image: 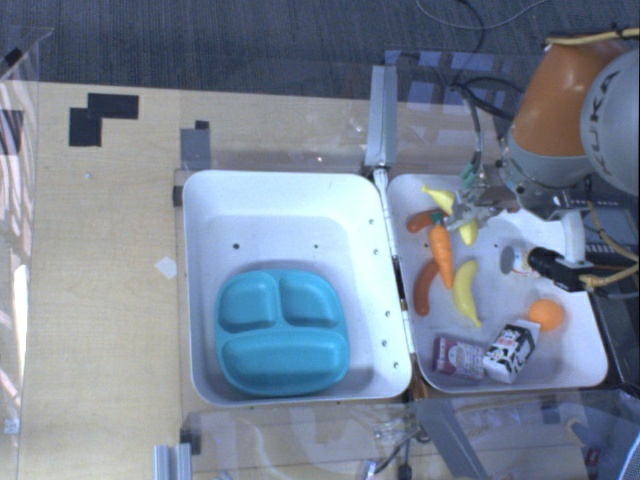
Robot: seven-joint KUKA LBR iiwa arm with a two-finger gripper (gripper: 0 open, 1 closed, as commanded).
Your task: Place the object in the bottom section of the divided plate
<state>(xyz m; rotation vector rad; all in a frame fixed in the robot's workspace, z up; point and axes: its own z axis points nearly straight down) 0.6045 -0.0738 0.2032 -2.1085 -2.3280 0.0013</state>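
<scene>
My gripper (468,204) hung low over the back of the right bin (596,366), fingers spread slightly apart with nothing between them, tips just above the toy carrot (440,252) and near a yellow piece (437,197). Close by lay a sausage (423,286) and a banana (466,291); toward the front wall sat a maroon carton (457,357), a cow-patterned milk carton (509,351) and an orange (546,314). No label was readable. The left bin (260,203) held the blue divided plate (282,331), its wide bottom section bare, with open floor behind it.
</scene>
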